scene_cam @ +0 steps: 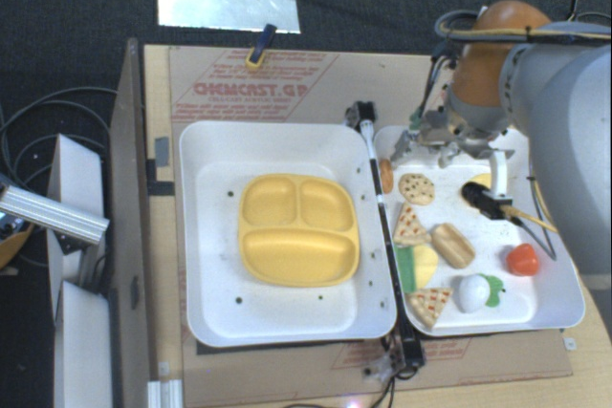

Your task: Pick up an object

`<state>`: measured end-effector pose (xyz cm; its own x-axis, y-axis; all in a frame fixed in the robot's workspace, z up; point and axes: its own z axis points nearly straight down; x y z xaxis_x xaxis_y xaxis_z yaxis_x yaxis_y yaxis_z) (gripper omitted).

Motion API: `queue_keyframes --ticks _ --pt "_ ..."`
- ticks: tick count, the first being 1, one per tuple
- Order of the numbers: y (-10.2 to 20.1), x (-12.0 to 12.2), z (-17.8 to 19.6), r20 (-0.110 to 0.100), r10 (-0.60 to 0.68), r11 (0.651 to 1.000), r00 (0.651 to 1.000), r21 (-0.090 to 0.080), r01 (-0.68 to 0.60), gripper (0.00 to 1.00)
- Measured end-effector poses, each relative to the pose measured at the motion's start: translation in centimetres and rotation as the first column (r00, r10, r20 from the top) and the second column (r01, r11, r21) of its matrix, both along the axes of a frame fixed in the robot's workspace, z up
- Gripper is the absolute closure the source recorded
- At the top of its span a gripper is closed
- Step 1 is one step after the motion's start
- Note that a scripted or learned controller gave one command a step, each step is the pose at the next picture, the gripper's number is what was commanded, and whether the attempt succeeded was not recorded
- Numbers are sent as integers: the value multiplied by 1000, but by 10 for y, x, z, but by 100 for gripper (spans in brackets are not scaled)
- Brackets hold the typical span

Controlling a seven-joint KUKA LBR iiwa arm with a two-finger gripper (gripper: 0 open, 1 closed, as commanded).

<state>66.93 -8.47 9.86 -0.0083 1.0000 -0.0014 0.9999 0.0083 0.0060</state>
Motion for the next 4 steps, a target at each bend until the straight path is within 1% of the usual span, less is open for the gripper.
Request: queue_keyframes --ticks 1,2,4 --pt "1 -15 -14 -5 -8 1000 1000 0 8 0" --pt "-3 1 -13 -2 -4 1000 1000 1 4 0" --pt "-1 0 -14 -3 -3 1000 1000 1 3 0"
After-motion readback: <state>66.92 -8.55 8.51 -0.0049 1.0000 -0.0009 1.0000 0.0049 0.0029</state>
